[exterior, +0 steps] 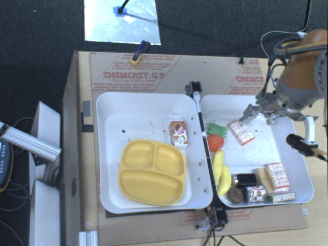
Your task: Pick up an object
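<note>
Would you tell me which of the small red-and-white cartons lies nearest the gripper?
The carton at the top of the right bin, just below the gripper; the other two lie in the left bin and near the right bin's bottom corner.

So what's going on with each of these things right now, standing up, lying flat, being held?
gripper: above the right bin, nothing visibly held
small red-and-white packet: flat, just below the gripper
yellow divided tray: flat in the left bin, compartments bare
small carton: in the left bin, above the tray
toy tomato: against the divider
bananas: lying along the divider
red-labelled can: on its side
</note>
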Motion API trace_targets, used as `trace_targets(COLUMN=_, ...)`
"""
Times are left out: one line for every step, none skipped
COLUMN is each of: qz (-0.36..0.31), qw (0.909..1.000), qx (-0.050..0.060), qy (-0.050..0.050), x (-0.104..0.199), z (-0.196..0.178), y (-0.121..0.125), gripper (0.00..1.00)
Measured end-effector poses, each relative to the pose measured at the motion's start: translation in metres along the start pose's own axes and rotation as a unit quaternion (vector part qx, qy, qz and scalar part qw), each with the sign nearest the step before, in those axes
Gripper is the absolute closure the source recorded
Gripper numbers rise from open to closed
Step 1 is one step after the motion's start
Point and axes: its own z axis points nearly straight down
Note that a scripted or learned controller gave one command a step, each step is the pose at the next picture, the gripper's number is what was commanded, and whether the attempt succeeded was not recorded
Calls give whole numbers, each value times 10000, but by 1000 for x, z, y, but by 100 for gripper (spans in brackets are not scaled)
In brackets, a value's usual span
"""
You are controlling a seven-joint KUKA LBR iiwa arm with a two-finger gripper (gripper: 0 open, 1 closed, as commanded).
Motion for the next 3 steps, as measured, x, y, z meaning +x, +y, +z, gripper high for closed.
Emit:
trace_targets(qz=-3, qw=10000, qx=-4, qy=-1, x=4, z=68, y=11, gripper=0)
trace_targets(qz=14, qw=10000, qx=-11, qy=-5, x=-12, z=83, y=-14, gripper=0)
trace_targets(qz=9, qw=10000, qx=-24, qy=-4, x=-12, z=73, y=-13, gripper=100)
